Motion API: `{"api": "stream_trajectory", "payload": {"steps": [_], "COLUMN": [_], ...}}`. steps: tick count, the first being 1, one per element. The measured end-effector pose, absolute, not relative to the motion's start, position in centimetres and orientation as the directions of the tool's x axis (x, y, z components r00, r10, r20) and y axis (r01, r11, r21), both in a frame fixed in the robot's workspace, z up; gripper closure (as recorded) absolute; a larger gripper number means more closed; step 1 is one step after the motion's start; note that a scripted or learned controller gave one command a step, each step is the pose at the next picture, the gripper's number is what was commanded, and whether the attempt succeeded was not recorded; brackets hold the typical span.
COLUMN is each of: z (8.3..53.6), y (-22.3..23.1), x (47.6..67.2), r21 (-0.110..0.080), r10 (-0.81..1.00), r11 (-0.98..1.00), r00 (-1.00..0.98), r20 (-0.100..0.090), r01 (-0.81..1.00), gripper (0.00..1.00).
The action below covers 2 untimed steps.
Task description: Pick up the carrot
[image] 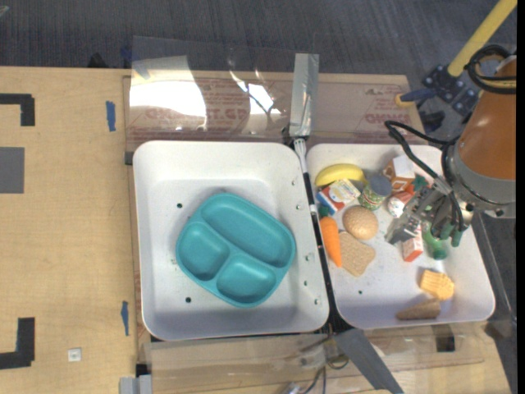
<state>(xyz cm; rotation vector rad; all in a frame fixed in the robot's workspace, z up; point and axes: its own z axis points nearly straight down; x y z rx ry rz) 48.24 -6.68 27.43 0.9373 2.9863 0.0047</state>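
Carrot, small orange plastic one (pixel 330 242), lies in the right white bin (pixel 472 302), along its left wall, long axis running near-to-far, tapered end toward the bench front. A tan cracker-like slice (pixel 357 255) touches its right side. Gripper (pixel 426 220) hovers well right; jaw state cannot be told.

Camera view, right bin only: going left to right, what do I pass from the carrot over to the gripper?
carrot → egg → gripper, which sits above the bin floor to the right of both.
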Motion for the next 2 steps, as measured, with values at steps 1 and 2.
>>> {"api": "stream_trajectory", "payload": {"steps": [1,2], "z": [24.7,20.3], "y": [-10.5,-8.8], "x": [48.0,47.9], "r21": [-0.001,-0.001], "r10": [0.568,0.665], "r11": [0.823,0.747], "r00": [-0.823,-0.747], "r20": [0.001,0.004], "r01": [0.568,0.665], "gripper": [1.00,1.00]}}
